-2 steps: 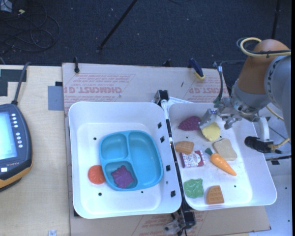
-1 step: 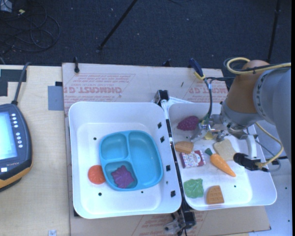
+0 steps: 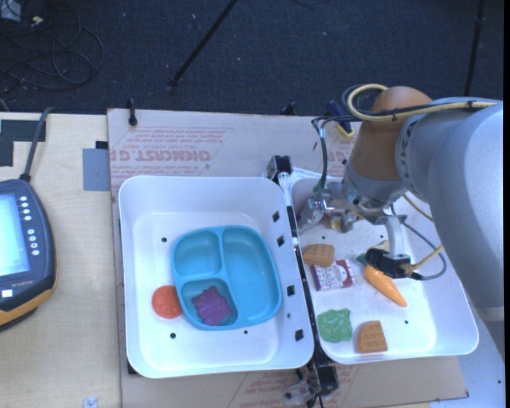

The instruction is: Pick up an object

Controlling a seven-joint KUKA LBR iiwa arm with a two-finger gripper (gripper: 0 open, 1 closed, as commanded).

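Arm (image 3: 442, 168) enters from 3 o'clock, over right bin (image 3: 459, 330). Gripper (image 3: 333, 217) hangs low near the bin's 11 o'clock corner; finger state cannot be told. Nearest pick: waffle piece (image 3: 320, 254), just toward 6 o'clock. Carrot (image 3: 384, 286) lies farther, long axis 10-to-4.

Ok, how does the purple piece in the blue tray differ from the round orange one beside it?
The purple piece lies inside the blue tray, in its lower-left compartment; the round orange piece sits outside the tray, on the white bin floor against the tray's left edge. The purple piece has a lumpy, irregular outline, while the orange piece is a smooth disc-like round. Both are small, in the left bin, far from the gripper.
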